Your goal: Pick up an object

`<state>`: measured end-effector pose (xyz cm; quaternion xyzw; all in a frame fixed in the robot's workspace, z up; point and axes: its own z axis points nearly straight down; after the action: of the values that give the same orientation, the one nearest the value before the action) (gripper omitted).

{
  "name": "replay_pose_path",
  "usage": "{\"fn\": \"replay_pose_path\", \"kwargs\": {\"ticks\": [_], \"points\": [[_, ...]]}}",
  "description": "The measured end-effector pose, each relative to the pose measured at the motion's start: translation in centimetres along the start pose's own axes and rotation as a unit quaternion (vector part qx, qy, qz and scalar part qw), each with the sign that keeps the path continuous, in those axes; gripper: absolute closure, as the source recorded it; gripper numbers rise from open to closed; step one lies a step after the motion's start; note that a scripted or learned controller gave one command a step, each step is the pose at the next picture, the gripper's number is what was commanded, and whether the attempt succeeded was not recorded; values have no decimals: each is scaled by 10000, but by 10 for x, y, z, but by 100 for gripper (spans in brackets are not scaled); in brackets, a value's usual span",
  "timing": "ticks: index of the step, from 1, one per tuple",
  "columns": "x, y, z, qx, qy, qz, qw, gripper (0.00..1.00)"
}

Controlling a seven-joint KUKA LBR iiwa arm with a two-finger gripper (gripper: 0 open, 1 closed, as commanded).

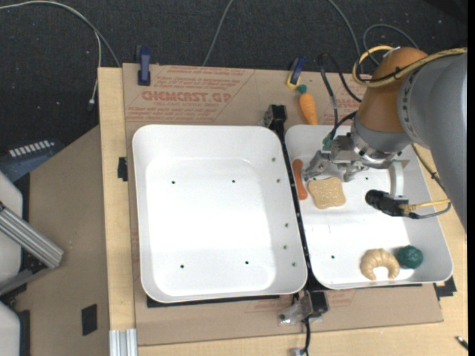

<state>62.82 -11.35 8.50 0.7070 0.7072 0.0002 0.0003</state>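
Overhead, a grey KUKA arm works the right-hand bin of a two-bin bench.

Gripper: the grey two-finger gripper [332, 170] hangs low over the upper left part of the right bin; how far its fingers are spread cannot be told from this angle, and nothing is visibly held between them.

Toast: a tan, square slice of toy toast [326, 193] lies flat on the bin floor just below the gripper, its top edge right at the gripper's tip; whether the two touch cannot be told.

Sausage: a slim orange-red toy sausage [298, 179] lies along the right bin's left wall, just left of the gripper and the toast.

Arm: the grey arm with its orange band [386, 95] reaches in from the right, above the bin's upper edge.

Croissant: a pale brown toy croissant [380, 263] sits near the bin's lower right corner, well apart from the gripper.

Ball: a small dark teal round object [409, 256] rests just right of the croissant, close to touching it.

Carrot: an orange toy carrot with a green top [307, 106] lies outside the bins on the brown cardboard sheet [193, 95], above the right bin's upper left corner.

Right bin: the shallow white bin [386, 228] holds the toast, sausage, croissant and ball.

Left bin: a second shallow white bin [215, 213] sits alongside, touching or nearly so.
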Motion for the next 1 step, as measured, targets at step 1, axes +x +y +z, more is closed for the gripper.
{"fn": "replay_pose_path", "kwargs": {"ticks": [1], "points": [[0, 0, 0, 0, 0, 0, 10000, 0]]}}
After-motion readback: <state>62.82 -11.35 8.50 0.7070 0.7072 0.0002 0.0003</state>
